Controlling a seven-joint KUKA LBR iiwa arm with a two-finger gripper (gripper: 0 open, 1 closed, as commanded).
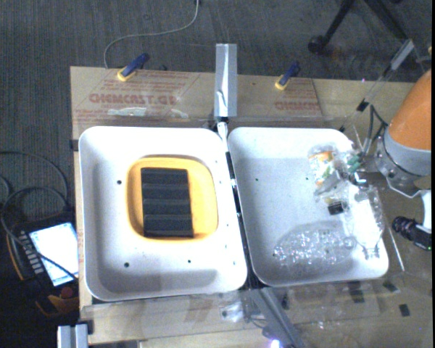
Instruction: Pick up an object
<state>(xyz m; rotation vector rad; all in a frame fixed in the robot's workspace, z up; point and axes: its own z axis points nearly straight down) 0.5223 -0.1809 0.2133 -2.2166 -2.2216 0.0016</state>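
In the left bin [101, 158] lies a yellow tray-like object [206, 194] with a black ribbed insert [166, 201]. The right bin [275, 158] holds clear plastic items: a crumpled one [312, 246] near the front, a bottle [367, 223] along the right wall, and a small piece with an orange and green label [322, 158] at the back right. My gripper [346, 177] hangs low over the right bin's back right part, among the clear items, close to the labelled piece. Glare and clear plastic hide its tip.
The arm's orange band [423, 114] and grey wrist [406, 164] overhang the right bin's right wall. A metal post [225, 78] stands behind the seam between the bins. Two blue and yellow clamps [133, 67] [287, 75] sit on the back board.
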